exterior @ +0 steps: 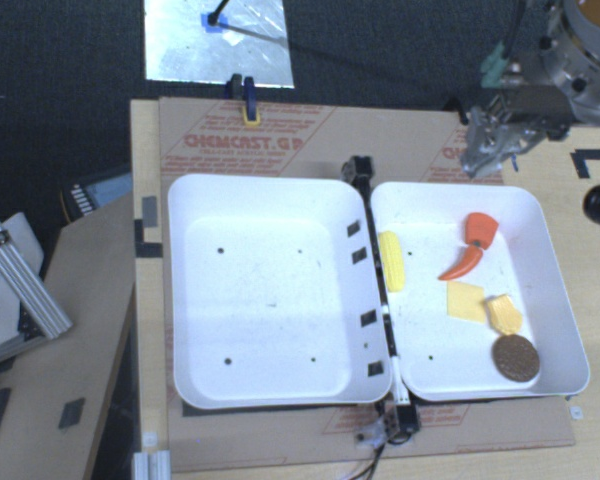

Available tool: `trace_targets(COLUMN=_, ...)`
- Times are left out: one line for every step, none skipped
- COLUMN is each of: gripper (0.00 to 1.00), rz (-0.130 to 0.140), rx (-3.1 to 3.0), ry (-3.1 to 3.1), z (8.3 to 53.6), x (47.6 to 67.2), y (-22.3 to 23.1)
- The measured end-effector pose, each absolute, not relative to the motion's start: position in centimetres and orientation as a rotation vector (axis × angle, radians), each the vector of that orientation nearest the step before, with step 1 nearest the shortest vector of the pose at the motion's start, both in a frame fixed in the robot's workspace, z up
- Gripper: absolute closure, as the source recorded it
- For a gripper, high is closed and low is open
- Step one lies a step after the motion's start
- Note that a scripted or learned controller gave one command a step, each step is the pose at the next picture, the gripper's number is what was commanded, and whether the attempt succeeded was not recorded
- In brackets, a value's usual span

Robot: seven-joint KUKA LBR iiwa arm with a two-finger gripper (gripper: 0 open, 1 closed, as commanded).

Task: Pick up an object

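Note:
The right bin (555,268) holds several items. A yellow corn cob (390,260) lies along its left wall. An orange carrot-like piece (472,243) rests near the far middle. A pale yellow cheese slice (466,301) and a small yellow chunk (504,314) sit side by side toward the front right, with a round brown cookie (517,358) just in front of them. My gripper (485,148) hangs above the far rim of the right bin, beyond the carrot piece and well clear of every item.
The left bin (185,268) stands beside the right one, joined by a black clip strip (372,268). A shiny foil sheet (218,26) lies at the back left. An aluminium rail (15,278) juts in at the left edge.

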State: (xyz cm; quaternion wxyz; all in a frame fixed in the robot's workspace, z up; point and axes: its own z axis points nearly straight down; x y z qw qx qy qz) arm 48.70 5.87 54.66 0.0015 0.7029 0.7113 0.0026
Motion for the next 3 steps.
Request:
trace_targets(gripper=1.0, rz=-0.001, rx=2.228, ry=2.21, z=53.4, x=50.2, y=-3.5)
trace_targets(gripper=1.0, rz=0.0, rx=2.225, ry=2.212, z=53.5, x=52.9, y=-10.9)
trace_targets(gripper=1.0, rz=0.0, rx=2.223, ry=2.212, z=53.5, x=54.7, y=-17.7)
